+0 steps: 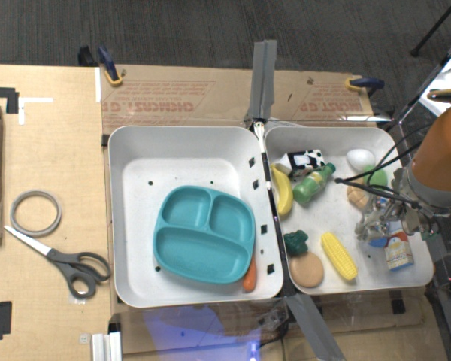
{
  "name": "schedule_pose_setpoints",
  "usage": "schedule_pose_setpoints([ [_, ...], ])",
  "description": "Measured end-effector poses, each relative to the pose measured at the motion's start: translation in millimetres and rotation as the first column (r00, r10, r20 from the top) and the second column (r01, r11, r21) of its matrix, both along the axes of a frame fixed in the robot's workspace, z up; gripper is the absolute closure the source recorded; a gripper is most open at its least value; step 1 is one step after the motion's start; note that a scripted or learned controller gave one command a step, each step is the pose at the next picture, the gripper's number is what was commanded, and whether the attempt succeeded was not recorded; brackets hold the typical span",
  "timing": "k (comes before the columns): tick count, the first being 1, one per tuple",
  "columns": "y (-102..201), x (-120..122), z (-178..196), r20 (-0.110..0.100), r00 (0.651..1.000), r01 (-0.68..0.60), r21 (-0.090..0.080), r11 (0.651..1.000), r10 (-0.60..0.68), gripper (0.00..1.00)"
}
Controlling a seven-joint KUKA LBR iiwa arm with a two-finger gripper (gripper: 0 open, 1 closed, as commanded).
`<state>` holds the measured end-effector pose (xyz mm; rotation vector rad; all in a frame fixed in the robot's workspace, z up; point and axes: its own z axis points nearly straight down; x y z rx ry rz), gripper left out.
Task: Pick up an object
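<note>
The gripper (377, 224) hangs low in the right bin (327, 132), but I cannot tell how it is set. A small carton (399, 251) lies just beside it, and the corn (338, 256) sits a little to its left.

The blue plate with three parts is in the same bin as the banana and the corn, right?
No. The camera view shows the teal divided plate in the left bin, while the banana and corn lie in the right bin.
</note>
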<state>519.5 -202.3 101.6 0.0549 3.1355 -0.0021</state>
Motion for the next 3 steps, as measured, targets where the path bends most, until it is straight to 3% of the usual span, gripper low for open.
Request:
schedule_pose_setpoints([
  [1,0,0,0,0.0,1.0,0.0,0.0,1.0,0.0,0.0],
  [2,-6,23,-9,-0.001,1.0,-0.01,0.0,1.0,0.01,0.0],
  [3,-7,25,2,0.005,1.0,-0.009,-0.002,1.0,0.009,1.0],
])
